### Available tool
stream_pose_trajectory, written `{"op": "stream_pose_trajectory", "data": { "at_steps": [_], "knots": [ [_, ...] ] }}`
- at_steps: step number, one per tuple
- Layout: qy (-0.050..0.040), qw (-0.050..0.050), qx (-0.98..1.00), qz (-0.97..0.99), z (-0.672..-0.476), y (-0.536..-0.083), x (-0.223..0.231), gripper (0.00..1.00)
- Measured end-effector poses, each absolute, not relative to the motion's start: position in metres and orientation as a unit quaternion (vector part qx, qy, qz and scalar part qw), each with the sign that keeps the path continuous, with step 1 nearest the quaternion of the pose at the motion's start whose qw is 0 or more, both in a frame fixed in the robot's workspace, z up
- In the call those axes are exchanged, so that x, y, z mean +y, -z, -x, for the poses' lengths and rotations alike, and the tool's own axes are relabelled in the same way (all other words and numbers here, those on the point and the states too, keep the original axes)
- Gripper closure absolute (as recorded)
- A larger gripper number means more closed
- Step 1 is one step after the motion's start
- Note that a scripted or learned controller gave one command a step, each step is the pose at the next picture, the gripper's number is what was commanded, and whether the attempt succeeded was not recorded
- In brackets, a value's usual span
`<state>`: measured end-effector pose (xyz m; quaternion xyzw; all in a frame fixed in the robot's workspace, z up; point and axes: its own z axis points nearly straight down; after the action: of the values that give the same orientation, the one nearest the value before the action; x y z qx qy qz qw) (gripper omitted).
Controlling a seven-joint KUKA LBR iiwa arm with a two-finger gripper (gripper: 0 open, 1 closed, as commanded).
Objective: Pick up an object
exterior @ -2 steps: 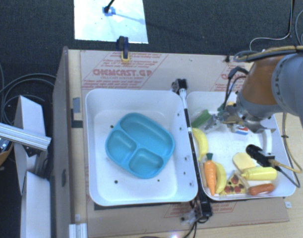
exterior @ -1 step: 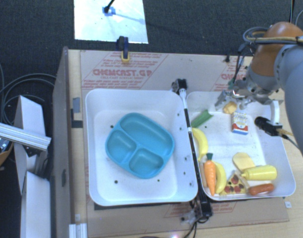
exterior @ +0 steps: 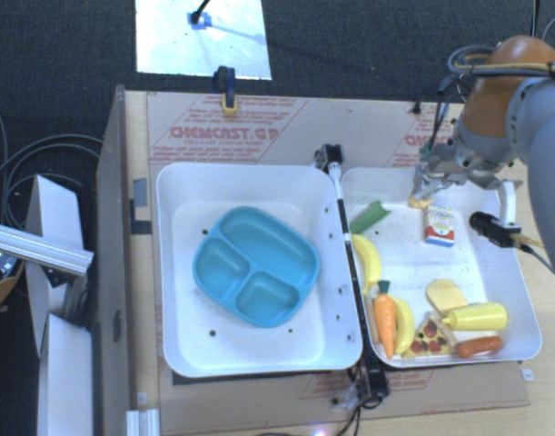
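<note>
My gripper point(exterior: 426, 192) is down over the far edge of the right bin point(exterior: 518, 284), just past the carton point(exterior: 440, 225), which sits near that edge. Honestly can't tell from this angle how the tips are set, they're a small metal blur, and I can't see anything clamped in them. They look just beside the carton's far end, maybe touching, too small to say.

The carton is a small boxy thing, white with red print, lying flat on the bin floor. Beside it toward the divider there's a green strip point(exterior: 369, 215), flat and matte, tilted. Along the divider edge lies a banana point(exterior: 367, 258), smooth yellow and curved, and below it a carrot point(exterior: 384, 321), orange with a green top, next to a second yellow curved piece point(exterior: 403, 325).

In the near right corner: a pale yellow rounded slab point(exterior: 444, 294), a glossy yellow bottle point(exterior: 475, 316) on its side, a reddish sausage point(exterior: 478, 346) against the near edge, and a pizza slice point(exterior: 430, 334) with red dots.

The left bin point(exterior: 182, 262) holds a blue tray point(exterior: 255, 265), smooth plastic, rounded corners, three compartments. Both bins are shallow white plastic sitting on a cardboard sheet point(exterior: 259, 130).
</note>
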<state>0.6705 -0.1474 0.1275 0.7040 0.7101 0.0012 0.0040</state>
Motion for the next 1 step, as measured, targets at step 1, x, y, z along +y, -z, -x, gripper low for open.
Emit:
{"op": "stream_pose_trajectory", "data": {
  "at_steps": [1],
  "knots": [
    [-0.0003,0.001,0.707,-0.707,-0.603,-0.1906,-0.154,1.0]
  ]
}}
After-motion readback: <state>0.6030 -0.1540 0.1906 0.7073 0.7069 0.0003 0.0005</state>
